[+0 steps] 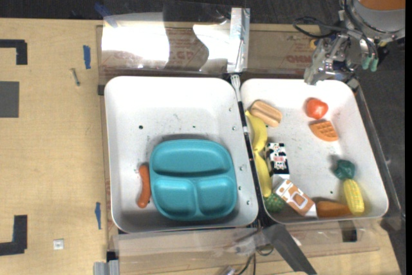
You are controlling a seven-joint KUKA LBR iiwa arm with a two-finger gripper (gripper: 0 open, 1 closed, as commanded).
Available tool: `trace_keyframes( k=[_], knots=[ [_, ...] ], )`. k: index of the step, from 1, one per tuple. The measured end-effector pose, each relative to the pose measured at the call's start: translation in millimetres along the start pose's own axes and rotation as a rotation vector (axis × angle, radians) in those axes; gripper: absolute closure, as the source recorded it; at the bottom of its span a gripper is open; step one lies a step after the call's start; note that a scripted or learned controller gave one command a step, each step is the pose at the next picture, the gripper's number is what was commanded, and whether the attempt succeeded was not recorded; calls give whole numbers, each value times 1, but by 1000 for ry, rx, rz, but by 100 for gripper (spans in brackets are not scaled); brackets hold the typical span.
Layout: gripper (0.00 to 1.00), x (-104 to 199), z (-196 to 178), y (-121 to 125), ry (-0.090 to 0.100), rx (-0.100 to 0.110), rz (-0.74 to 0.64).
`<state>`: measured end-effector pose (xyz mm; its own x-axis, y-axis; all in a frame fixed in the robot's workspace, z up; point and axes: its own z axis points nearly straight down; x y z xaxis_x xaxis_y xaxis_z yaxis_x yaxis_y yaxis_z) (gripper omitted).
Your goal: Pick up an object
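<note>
Hot dog was lying in the right bin, below and to the left of the claw on my feed and well apart from it. The claw hung over that bin's far rim, and honestly I couldn't tell if it was open or closed. The hot dog's long axis ran slantwise, with its far end pointing away from the claw and its other end towards the tomato.
</note>
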<state>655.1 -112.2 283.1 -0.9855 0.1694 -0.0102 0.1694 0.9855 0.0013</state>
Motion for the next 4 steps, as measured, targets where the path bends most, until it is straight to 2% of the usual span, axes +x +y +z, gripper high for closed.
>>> trace_keyframes(
  k=[1,2,3,4],
  knots=[
    [100,5,21,13,6,0,-107],
    [100,-5,-25,13,-2,0,-8],
    [100,15,26,28,8,0,-15],
    [100,2,-12,24,-2,0,-59]
  ],
)
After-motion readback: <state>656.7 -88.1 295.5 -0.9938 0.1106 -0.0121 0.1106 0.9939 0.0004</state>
